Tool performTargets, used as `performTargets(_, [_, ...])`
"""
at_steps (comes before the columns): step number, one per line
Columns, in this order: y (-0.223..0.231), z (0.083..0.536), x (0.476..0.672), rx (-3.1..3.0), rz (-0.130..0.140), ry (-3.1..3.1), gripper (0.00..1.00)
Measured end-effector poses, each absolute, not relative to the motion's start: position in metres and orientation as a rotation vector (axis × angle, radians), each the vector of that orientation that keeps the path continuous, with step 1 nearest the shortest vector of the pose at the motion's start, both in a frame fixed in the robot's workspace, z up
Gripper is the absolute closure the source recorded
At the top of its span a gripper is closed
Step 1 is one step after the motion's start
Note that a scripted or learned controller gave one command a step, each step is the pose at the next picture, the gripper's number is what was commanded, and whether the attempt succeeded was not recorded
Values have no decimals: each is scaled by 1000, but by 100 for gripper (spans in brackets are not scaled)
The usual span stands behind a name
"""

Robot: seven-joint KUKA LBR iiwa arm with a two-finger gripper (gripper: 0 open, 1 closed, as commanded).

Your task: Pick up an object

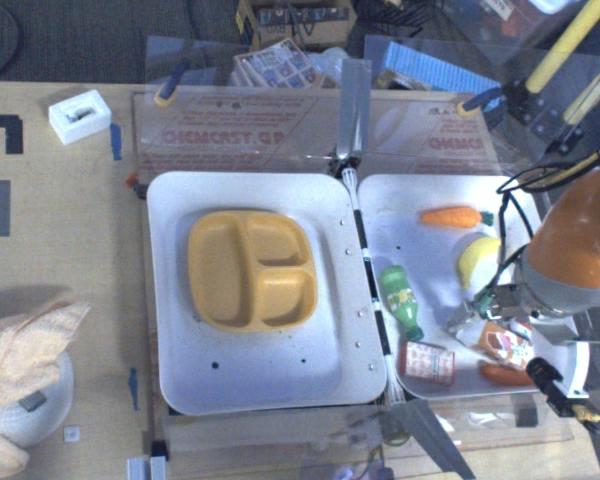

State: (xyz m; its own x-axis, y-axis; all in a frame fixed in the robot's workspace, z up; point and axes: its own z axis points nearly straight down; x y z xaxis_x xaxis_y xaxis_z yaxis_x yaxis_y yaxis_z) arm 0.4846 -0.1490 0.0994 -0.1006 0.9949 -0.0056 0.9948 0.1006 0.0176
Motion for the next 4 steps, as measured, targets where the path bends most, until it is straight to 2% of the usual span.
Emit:
performTargets(1, [-114,214,531,2257,0,2182,100])
performTargets(2, [-114,214,530,2258,-1,2183,0])
performTargets(3, [-140,90,561,2251,1,2187,0])
performTargets(4, [-163,87,600,2181,3,2253,0])
